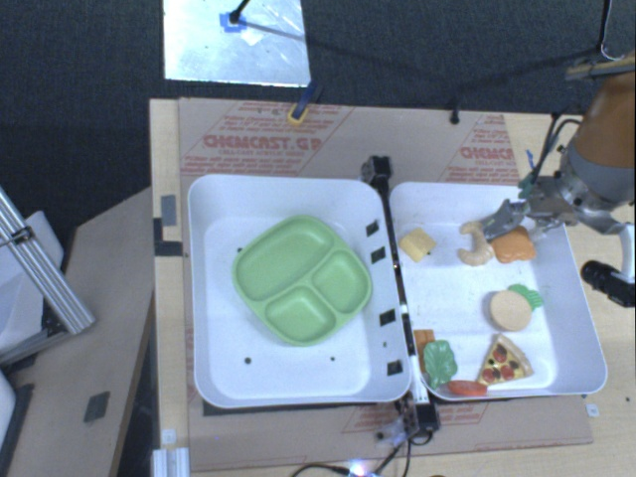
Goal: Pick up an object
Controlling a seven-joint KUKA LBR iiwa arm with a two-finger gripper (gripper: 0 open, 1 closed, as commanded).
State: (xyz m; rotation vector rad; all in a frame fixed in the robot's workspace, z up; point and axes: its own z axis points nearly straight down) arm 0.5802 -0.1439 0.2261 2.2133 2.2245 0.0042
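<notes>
The gripper [509,219] hovers in the right bin [566,371] over an orange toy food piece [514,246] (croissant [476,246] beside it); its grip state can't be told.

Right bin [566,296] centre open (toys ring it); green tray [302,279] fills left bin [214,266].

Orange toy food piece [513,245] in right bin's far corner, touching a pale cashew-shaped piece [476,249] — flat.
</notes>
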